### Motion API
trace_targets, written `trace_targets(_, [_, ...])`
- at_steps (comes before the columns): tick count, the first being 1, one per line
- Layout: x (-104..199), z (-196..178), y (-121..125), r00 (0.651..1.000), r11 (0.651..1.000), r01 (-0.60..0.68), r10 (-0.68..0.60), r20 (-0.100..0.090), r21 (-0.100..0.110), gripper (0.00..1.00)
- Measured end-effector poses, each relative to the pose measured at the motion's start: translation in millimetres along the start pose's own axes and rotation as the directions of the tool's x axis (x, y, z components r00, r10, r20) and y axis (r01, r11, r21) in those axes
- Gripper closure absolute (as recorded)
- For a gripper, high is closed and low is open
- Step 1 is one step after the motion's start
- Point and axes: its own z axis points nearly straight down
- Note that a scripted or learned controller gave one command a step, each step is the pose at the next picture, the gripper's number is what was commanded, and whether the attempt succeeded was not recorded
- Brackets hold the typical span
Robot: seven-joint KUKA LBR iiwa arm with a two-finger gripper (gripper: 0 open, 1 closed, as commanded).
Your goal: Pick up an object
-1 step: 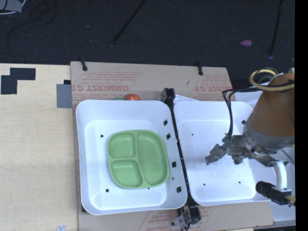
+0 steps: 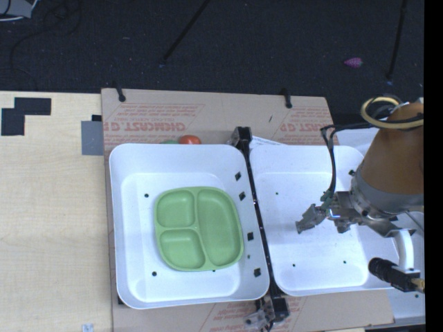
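My pincer [image 2: 309, 221] hangs low over the right bin [image 2: 304, 171], and I can't tell its state or make out anything in its grip. The only object I can pick out is the green divided plate [image 2: 199, 227] lying flat in the left bin [image 2: 131, 178], well off to the pincer's left across the divider [image 2: 252, 206]; I judge the reach must cross there.

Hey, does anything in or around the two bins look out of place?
A small red thing sits outside the left bin, wedged behind its far rim on the cardboard. The green tray lies flat but slightly askew in that bin.
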Motion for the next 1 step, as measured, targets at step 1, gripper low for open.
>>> trace_targets(1, [-8.0,54.0,4.9,1.000,1.000,0.000,0.000,-0.001,0.004,0.00])
